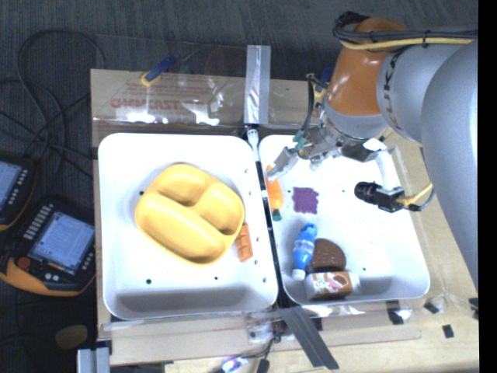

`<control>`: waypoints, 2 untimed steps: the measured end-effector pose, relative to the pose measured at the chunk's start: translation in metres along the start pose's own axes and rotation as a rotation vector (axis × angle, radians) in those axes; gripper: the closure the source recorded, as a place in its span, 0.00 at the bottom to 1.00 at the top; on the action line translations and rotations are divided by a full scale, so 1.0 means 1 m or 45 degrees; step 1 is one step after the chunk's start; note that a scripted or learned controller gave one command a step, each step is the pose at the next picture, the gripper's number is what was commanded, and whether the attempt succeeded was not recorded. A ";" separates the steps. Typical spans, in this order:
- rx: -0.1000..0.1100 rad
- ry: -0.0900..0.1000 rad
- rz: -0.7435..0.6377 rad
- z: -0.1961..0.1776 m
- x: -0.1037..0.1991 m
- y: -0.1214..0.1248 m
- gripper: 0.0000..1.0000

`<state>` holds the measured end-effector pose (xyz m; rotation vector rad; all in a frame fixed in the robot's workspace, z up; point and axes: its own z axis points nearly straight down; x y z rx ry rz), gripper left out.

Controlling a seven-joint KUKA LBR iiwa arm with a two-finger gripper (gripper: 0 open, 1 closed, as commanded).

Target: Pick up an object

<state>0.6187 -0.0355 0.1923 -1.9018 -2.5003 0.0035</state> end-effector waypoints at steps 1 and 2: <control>0.000 -0.001 -0.169 0.009 -0.010 -0.046 0.00; -0.013 -0.005 -0.227 0.103 -0.050 -0.096 0.00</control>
